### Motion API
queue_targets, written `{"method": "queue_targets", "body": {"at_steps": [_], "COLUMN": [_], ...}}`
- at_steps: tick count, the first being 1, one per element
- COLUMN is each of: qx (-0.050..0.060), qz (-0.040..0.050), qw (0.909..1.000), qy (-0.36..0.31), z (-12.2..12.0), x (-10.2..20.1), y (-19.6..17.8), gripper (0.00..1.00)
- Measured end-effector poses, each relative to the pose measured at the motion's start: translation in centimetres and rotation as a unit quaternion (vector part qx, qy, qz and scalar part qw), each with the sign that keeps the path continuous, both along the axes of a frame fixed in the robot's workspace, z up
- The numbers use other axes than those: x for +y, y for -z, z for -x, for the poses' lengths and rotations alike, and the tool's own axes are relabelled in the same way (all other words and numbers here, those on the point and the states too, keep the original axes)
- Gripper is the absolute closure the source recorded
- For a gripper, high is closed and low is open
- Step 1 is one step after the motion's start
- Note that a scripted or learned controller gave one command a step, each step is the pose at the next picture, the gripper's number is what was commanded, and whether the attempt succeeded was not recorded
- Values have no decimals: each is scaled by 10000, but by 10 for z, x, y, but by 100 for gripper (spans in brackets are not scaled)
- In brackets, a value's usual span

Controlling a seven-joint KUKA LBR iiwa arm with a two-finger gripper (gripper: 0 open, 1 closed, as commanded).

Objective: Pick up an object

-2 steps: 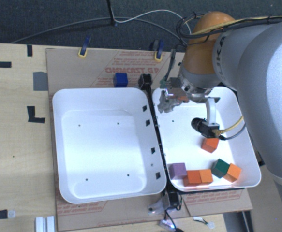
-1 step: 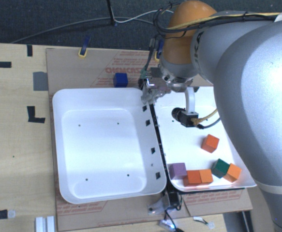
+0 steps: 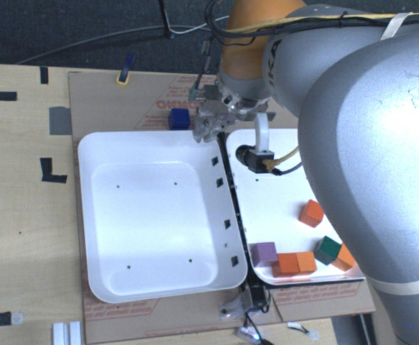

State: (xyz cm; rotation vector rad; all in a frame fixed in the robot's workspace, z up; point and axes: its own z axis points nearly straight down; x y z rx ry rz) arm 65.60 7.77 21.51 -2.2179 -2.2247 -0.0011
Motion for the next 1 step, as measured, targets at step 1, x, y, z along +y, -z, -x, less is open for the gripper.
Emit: {"method": "queue_targets", "body": {"at_steps": [1], "qx": [4], "qz": [6], "qw": [10000], "qy": [13], "z": [0], "x": [-2], "y": [0], "gripper": [0]}}
